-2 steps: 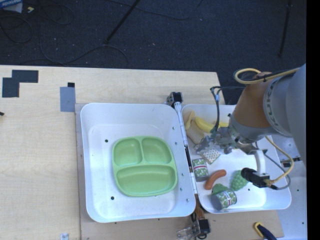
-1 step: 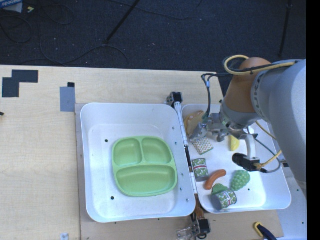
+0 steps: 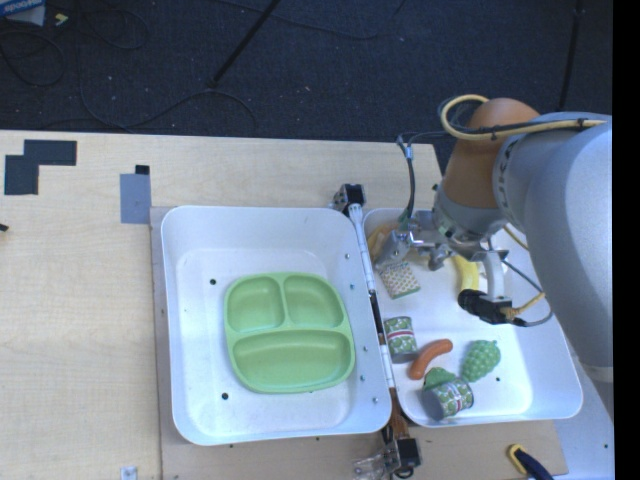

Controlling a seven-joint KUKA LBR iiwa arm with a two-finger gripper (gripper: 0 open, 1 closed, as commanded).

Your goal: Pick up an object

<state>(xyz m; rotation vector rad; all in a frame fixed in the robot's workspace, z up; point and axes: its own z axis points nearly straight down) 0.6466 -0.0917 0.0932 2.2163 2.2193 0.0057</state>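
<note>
My gripper (image 3: 416,248) hangs over the far left part of the right bin (image 3: 545,393). It is just above a checkered waffle-like piece (image 3: 400,280). A yellow-orange item (image 3: 380,240) lies to its left, against the bin wall. A yellow banana (image 3: 467,267) is partly hidden behind the wrist on the right. Nearer the front lie a labelled can (image 3: 399,336), an orange sausage (image 3: 430,357), a bunch of green grapes (image 3: 481,359), a second can (image 3: 448,398) and a small green piece (image 3: 437,376). I see nothing held between the fingers.
The left bin (image 3: 190,258) holds a green divided plate (image 3: 288,330). A raised rim (image 3: 366,298) separates the two bins. The arm's grey body covers the right bin's far right side. Dark tape patches (image 3: 135,196) mark the bench at left.
</note>
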